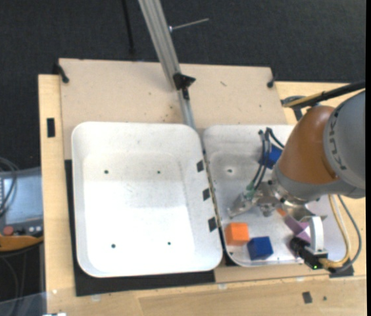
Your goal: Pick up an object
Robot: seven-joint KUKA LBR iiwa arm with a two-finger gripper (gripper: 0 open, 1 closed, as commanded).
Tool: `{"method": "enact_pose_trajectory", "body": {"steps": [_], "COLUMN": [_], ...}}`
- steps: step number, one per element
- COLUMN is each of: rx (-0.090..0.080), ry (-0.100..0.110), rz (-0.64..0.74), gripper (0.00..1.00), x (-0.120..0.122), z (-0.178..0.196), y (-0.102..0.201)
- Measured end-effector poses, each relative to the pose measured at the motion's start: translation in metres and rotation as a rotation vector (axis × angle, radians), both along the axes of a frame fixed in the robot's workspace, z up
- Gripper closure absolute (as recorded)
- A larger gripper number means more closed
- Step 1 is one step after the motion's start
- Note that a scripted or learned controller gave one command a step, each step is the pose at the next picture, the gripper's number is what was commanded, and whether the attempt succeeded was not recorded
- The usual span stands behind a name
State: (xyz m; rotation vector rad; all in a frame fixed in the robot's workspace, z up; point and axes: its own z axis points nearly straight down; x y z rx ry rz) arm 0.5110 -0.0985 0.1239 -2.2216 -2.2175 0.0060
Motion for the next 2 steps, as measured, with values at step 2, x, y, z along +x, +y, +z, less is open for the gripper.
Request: {"method": "enact_pose_trajectory", "body": {"steps": [2], "rx": [0.000], "ry": [-0.012], "rz": [0.006], "gripper": [1.00], "x": [0.012], "z": [0.072], "y": [0.006]}}
